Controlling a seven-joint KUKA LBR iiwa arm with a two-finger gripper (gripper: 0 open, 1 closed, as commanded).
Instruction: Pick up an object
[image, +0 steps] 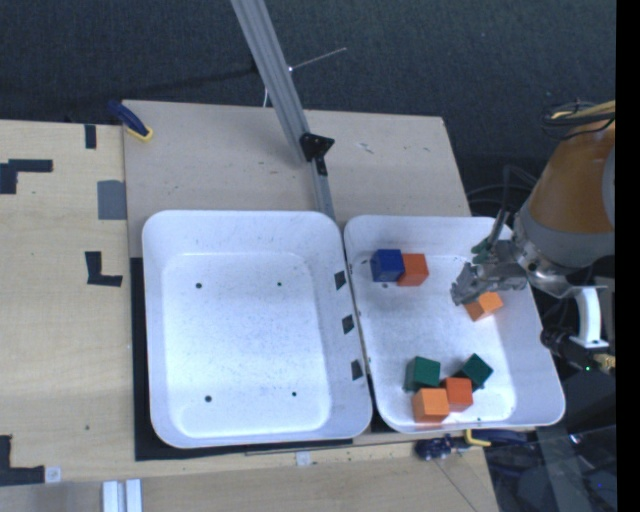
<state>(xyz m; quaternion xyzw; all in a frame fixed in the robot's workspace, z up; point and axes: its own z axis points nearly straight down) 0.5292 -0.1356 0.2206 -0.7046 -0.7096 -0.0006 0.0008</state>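
Wooden bench (230, 160) bears two white bins (170, 300); claw (478, 290), grip unclear, touches an orange block (486, 306).

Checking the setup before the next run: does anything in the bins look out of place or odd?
Nothing looks spilled or damaged. All the blocks sit in the right bin: a blue block touching an orange one, a cluster of green and orange blocks near the front, and a tilted orange block right under the gripper.

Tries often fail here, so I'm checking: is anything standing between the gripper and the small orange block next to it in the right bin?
Nothing visible does. The gripper sits directly beside the small orange block, at its upper left. The other blocks lie apart.
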